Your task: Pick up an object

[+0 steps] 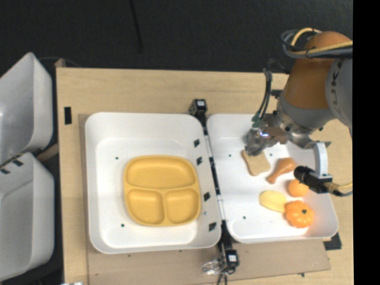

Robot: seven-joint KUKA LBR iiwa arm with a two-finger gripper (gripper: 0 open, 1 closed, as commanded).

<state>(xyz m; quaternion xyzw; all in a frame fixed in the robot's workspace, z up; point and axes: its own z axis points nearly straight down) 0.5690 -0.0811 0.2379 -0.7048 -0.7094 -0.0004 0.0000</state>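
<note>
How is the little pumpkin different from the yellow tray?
The pumpkin is orange and round; the yellow tray is flat, with three compartments. The pumpkin is much smaller than the tray. The pumpkin sits in the right bin among other toy foods, while the tray lies alone in the left bin. Both rest inside white bins, away from the claw.

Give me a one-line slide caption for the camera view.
Arm's gripper low over the toast in the right bin, beside toy foods; yellow tray in the left bin.
</note>
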